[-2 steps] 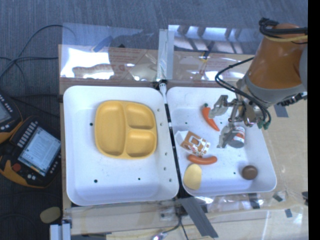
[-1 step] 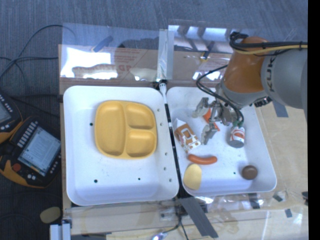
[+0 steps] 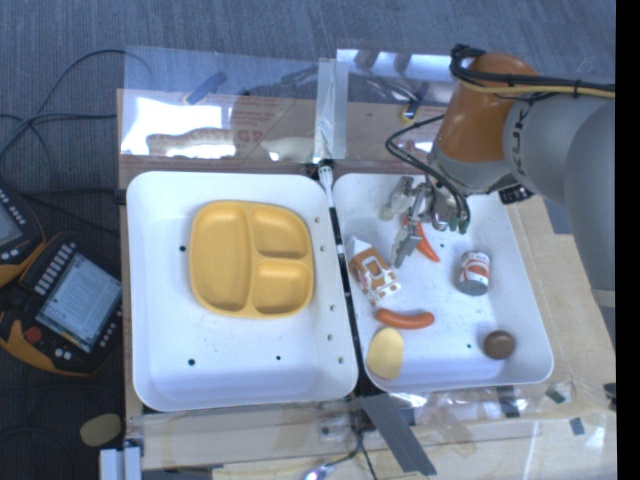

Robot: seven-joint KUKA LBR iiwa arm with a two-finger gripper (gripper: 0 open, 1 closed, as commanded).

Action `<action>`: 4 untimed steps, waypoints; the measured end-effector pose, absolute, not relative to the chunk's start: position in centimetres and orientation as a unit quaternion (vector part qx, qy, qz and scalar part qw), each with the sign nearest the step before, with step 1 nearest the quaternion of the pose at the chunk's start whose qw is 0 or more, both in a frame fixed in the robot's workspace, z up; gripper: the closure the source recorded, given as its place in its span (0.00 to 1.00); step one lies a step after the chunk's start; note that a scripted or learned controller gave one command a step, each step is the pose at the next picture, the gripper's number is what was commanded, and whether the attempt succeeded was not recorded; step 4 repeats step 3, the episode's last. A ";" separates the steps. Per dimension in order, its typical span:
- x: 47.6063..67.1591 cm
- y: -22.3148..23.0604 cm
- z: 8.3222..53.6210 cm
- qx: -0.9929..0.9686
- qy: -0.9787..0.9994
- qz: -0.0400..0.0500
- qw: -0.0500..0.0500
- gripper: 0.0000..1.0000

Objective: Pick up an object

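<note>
My gripper hangs over the upper part of the right bin, its two silver fingers spread open with nothing between them. A small orange carrot lies just right of the lower fingertip, close to it but not held. Below and left of the gripper, an orange and white box rests against the bin's left wall. Further down lie a red sausage and a yellow lemon. A small can sits on the right, and a brown ball sits near the lower right corner.
The left bin holds a yellow divided plate. A clear divider and plastic sheeting stand behind both bins. The arm's orange band and cables hang above the right bin's back edge. A handheld controller lies on the floor at left.
</note>
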State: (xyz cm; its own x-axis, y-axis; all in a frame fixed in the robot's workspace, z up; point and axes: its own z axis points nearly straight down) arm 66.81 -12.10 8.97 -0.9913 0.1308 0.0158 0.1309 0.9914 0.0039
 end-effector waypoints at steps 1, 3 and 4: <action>67.3 -12.2 9.9 -0.066 -0.998 0.002 -0.005 1.00; 57.4 -6.5 19.0 -0.135 -0.991 0.001 0.001 1.00; 57.4 -6.5 19.0 -0.135 -0.991 0.001 0.001 1.00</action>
